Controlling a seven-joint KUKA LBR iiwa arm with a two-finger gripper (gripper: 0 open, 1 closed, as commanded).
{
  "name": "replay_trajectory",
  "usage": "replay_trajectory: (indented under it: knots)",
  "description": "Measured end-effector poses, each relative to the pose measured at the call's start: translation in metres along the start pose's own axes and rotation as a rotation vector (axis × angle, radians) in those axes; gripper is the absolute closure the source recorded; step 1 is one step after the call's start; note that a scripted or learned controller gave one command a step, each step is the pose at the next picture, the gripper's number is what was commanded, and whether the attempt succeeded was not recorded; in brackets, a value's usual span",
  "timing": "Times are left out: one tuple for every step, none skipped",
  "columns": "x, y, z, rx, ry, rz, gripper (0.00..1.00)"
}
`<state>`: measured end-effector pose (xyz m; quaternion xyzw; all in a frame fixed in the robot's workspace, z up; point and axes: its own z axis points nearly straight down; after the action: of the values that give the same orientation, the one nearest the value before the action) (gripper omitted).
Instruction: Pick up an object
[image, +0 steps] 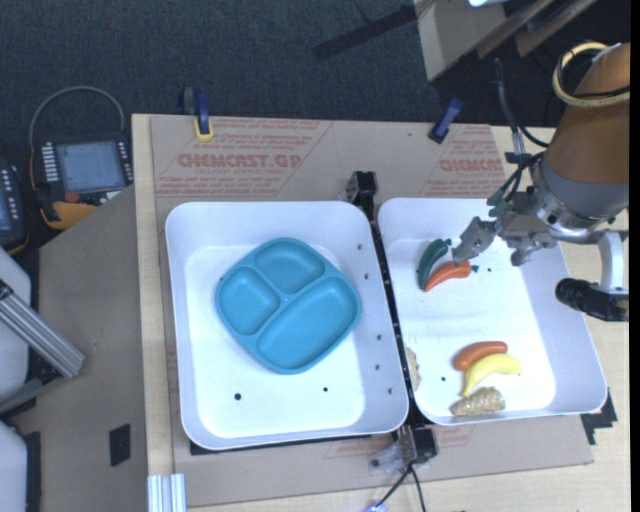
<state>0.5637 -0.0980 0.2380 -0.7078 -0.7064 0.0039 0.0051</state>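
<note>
Cardboard-topped bench (300, 155) on dark carpet bears 2 white bins (200, 300); jaws (497, 238) spread above the carrot (446, 273).

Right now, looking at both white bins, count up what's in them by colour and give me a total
Blue: 1, the divided plate in the left bin.
Orange: 2, a carrot-like piece and a sausage-like piece.
Green: 1, piece.
Yellow: 1, banana.
Beige: 1, lumpy piece.
Total: 6
</note>
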Motion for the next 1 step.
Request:
replay_trajectory:
  knots:
    - [0.0002,0.0023,-0.0062,-0.012,-0.001,-0.003,0.0]
